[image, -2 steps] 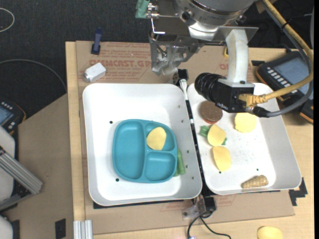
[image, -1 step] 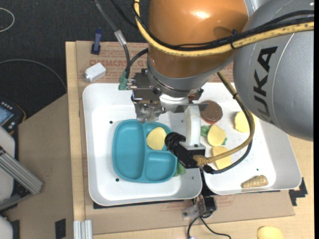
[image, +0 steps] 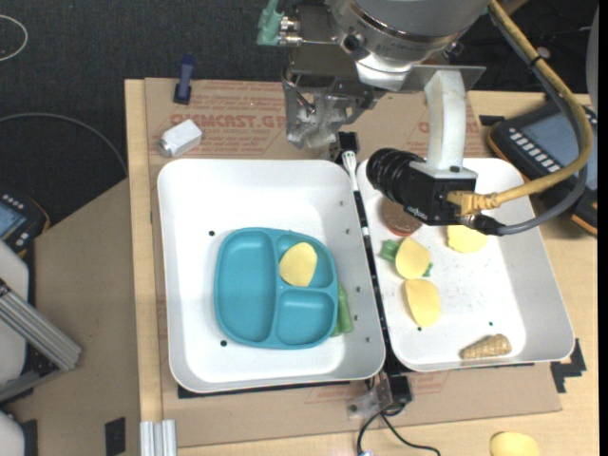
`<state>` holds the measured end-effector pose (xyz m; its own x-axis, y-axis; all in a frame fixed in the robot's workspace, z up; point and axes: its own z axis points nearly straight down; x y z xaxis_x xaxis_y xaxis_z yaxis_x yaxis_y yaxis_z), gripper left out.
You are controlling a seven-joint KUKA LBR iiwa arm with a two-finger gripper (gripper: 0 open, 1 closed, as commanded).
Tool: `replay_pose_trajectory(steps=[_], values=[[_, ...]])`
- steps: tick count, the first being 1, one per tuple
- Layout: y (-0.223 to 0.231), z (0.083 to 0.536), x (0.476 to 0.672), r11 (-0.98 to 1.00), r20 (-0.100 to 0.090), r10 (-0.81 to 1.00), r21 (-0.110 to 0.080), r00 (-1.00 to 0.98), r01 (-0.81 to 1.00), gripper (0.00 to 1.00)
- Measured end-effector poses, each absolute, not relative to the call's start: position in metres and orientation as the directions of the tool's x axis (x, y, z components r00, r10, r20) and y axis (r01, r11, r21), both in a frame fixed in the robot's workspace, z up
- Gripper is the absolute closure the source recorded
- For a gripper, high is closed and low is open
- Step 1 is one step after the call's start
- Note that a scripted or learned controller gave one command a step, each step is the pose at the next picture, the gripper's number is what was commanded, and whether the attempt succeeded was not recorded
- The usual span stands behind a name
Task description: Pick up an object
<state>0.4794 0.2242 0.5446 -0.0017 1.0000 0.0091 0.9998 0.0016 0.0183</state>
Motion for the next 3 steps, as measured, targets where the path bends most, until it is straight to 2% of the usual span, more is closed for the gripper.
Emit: replay_pose_trajectory(steps=[1,2,3], values=[[0.225,0.546,0.479,0.003,0.002,1.000,0.004,-0.003,1.000,1.00],[0.226,0.556,0.480,0.004,0.003,1.000,0.006,-0.004,1.000,1.00],[0.224,0.386,0.478,-0.002,-0.008,1.000,-0.017,0.002,1.000,1.00]])
